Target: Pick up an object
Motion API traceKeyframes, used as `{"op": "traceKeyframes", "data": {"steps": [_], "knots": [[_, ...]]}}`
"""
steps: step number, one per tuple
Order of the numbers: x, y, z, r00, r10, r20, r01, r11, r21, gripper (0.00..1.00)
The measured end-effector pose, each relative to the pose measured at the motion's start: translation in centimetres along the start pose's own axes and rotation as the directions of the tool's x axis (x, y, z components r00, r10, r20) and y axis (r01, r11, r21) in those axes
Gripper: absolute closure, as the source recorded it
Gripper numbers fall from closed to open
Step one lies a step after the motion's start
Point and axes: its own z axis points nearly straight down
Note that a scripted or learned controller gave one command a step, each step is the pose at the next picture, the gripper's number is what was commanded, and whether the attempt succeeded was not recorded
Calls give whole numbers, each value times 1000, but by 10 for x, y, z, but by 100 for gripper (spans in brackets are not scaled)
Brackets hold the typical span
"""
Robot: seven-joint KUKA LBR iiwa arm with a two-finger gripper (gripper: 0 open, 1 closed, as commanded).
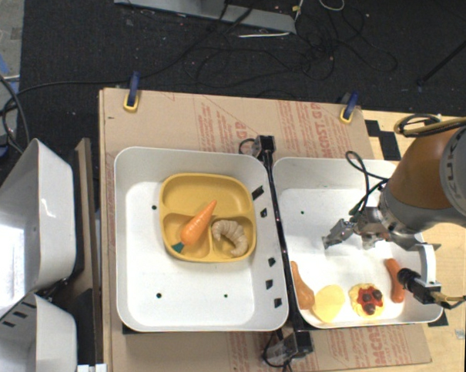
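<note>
Your tool [340, 234] hangs open and empty over the right white bin [310, 194]; the round yellow slice [329, 301] lies nearer you, slightly left.

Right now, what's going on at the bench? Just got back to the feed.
The arm reaches in from the right, and its gripper is over the bare floor of the right bin with nothing between its fingers. That bin's toy foods lie along the near edge: a drumstick-like piece, a yellow round piece, a small tart and a sausage. In the left bin, a yellow divided plate holds a carrot and a shrimp. Nothing is picked up yet.
</note>
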Motion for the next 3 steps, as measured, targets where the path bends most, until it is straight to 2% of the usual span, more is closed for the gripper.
{"op": "traceKeyframes", "data": {"steps": [1,2,3], "knots": [[0,1,-13,1000,1,1,-1,1000,-4,100],[-1,2,-55,1000,-2,2,2,1000,-7,100],[8,8,-113,1000,-4,3,5,1000,-10,100]]}}
